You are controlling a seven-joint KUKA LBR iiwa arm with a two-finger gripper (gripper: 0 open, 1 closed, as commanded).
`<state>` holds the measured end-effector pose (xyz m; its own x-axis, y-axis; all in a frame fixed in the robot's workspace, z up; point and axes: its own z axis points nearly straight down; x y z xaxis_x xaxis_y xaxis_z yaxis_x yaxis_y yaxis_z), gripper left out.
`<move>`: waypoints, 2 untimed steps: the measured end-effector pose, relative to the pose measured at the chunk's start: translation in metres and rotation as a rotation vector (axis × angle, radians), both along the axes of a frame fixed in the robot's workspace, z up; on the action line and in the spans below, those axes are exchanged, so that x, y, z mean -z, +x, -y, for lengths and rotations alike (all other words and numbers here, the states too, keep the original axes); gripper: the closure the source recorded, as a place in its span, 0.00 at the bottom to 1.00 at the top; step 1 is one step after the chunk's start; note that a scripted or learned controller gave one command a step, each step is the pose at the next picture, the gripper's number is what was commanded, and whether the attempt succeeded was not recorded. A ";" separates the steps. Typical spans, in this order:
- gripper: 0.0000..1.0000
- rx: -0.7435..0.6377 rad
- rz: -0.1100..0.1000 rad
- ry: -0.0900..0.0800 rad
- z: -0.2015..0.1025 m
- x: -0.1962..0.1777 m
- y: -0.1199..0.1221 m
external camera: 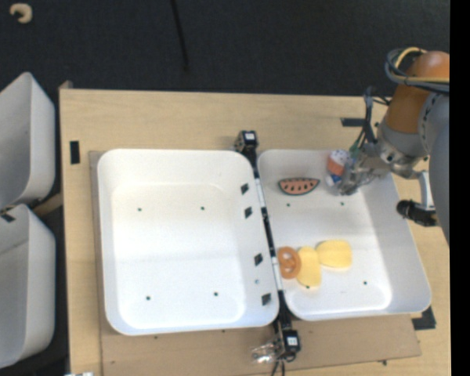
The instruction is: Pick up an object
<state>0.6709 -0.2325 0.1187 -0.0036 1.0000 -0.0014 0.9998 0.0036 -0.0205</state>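
- A dark floor surrounds a pale wooden tabletop [180, 120], seen from above at a slant; white moulded shapes [16, 210] stand off its left edge.
- Two shallow white bins sit side by side on the tabletop, their inner rims touching along a line of small black clips [260, 233] that runs from the far edge toward the near edge.
- The left bin [172, 241] shows its bare white floor with a few small dark dots.
- The right bin [376, 233] holds all the loose things.
- A watermelon-slice toy [298, 186], red with a green rind, lies near the far-left corner of the right bin, close to the shared rim.
- A small red, white and blue object [338, 163] sits toward the far edge of the right bin, just right of the watermelon slice and right against the pincer.
- An orange pretzel-shaped piece [288, 262] lies near the shared rim toward the near edge of the right bin, touching a pale yellow piece [310, 271].
- A second yellow piece [334, 254] lies just right of those, overlapping the pale one.
- The grey arm with its orange band [407, 104] reaches in from the tabletop's right edge.
- The pincer [349, 180] points down into the far part of the right bin, beside the small red, white and blue object; I cannot tell how it is set or whether anything is in its grip.
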 end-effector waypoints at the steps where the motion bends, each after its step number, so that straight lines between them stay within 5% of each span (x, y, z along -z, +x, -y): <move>1: 1.00 0.000 0.037 -0.005 -0.002 -0.141 0.011; 2: 1.00 0.002 0.026 -0.001 -0.059 0.003 0.011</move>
